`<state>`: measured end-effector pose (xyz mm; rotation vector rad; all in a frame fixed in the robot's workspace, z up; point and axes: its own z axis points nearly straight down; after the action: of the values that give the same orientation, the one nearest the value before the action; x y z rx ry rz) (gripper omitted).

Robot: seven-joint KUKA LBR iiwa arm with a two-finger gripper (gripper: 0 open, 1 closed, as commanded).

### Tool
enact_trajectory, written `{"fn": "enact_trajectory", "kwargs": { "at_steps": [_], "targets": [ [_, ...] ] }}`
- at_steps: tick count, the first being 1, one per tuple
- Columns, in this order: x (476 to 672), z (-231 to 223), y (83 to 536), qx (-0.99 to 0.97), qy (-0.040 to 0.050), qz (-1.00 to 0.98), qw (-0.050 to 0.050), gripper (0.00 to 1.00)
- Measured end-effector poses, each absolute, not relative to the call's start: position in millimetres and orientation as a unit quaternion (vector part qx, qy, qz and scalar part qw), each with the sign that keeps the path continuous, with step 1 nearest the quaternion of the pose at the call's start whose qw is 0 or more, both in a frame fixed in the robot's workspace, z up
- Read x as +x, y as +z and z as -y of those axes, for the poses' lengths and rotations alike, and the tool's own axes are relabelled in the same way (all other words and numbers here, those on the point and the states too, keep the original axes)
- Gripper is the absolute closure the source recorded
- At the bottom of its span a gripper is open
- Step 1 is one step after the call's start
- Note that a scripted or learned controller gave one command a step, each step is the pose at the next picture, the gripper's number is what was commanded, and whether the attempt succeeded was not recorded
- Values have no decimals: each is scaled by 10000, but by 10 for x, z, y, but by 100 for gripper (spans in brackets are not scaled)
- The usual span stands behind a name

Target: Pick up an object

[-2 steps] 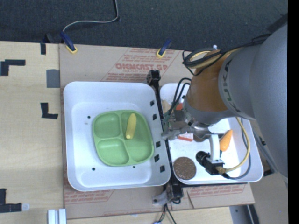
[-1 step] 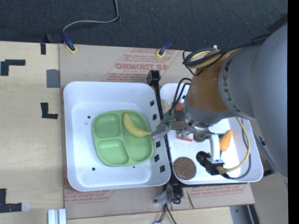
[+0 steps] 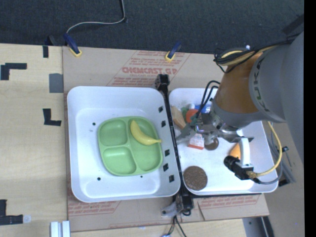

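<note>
My gripper (image 3: 199, 131) is low over the left half of the right bin (image 3: 256, 184), under the grey arm and its orange band (image 3: 237, 90). A small red and white packet (image 3: 196, 142) lies right beneath it, and whether the gripper touches the packet cannot be told. Beside the packet is a small brown piece (image 3: 213, 144). A red and green item (image 3: 190, 115) sits just behind the gripper, partly hidden by it. A dark brown round disc (image 3: 195, 177) lies at the bin's front left. An orange piece (image 3: 237, 150) shows to the right, under the arm.
The left bin (image 3: 81, 132) holds a green divided plate (image 3: 118, 157) with a yellow banana (image 3: 143, 134) lying on its right side. A black divider (image 3: 168, 127) runs between the bins. Cables (image 3: 269, 169) hang off the arm over the right bin's front right.
</note>
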<state>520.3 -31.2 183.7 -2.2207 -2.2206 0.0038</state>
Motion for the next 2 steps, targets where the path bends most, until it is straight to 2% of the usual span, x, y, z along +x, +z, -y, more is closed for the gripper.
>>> {"fn": "enact_trajectory", "kwargs": {
  "at_steps": [1,2],
  "targets": [
    [5735,610,1839,-7070,6,7072,-1,0],
    [6056,1018,862,-7068,-5,7074,-21,0]
  ]
}}
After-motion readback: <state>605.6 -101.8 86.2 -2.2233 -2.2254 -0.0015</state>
